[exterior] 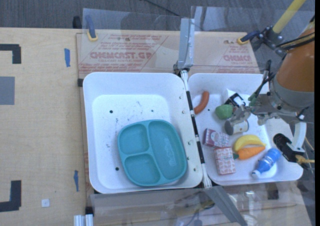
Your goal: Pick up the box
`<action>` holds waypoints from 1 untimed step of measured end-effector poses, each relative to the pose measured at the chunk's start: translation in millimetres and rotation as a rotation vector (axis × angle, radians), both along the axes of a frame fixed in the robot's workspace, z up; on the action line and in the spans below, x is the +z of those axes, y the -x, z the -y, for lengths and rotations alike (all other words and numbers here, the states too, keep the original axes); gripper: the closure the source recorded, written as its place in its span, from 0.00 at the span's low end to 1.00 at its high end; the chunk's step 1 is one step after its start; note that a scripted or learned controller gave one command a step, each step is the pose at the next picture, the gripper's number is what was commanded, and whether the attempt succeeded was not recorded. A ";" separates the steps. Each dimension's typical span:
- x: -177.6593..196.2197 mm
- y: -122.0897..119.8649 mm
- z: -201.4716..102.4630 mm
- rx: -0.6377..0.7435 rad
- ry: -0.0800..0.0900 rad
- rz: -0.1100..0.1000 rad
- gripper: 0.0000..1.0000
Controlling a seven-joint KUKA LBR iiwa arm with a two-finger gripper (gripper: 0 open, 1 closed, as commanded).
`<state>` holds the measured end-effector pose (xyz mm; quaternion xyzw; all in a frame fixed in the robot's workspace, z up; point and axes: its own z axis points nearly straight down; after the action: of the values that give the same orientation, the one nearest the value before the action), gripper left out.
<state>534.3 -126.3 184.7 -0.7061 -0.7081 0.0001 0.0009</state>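
Your gripper [239, 116] sits at centre right of the frame, low over the right bin [218, 81]; you cannot tell how it is set. The box [224, 160] lies below it, near that bin's lower edge, apart from it. Just beside the box are a carton [215, 138], a carrot [250, 152] and a banana [248, 141].

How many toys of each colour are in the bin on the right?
Orange: 2, sausage and carrot
Green: 1, round fruit
Yellow: 1, banana
Red-and-white: 2, carton and box
Blue: 1, bottle
Total: 7
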 end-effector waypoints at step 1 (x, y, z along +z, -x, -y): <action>-85.5 23.6 -33.3 -0.045 0.004 0.027 0.00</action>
<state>510.7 -93.0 99.3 -0.7217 -0.6921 -0.0082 -0.0099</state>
